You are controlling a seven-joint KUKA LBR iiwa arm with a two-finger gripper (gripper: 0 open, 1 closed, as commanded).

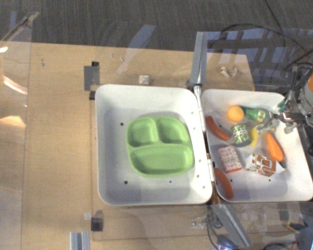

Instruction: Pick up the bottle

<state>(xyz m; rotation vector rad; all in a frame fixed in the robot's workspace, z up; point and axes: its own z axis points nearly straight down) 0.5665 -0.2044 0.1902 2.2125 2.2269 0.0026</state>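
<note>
The bottle (255, 113) is small and green with a yellow label. It lies on its side near the back of the right bin (297, 191), just right of an orange ball (235, 113). My gripper (279, 119) hangs low over the bin's back right part, right of the bottle's end and close to it. The arm's wrist (310, 95) comes in over the bin's right rim. Nothing shows as held by the gripper.
The right bin also holds a green can (240, 134), a yellow piece (254, 136), a carrot (274, 147), two sausages (217, 128) (224, 184) and two printed packets (229, 159) (261, 164). A green divided plate (159, 146) lies in the left bin (109, 139).
</note>
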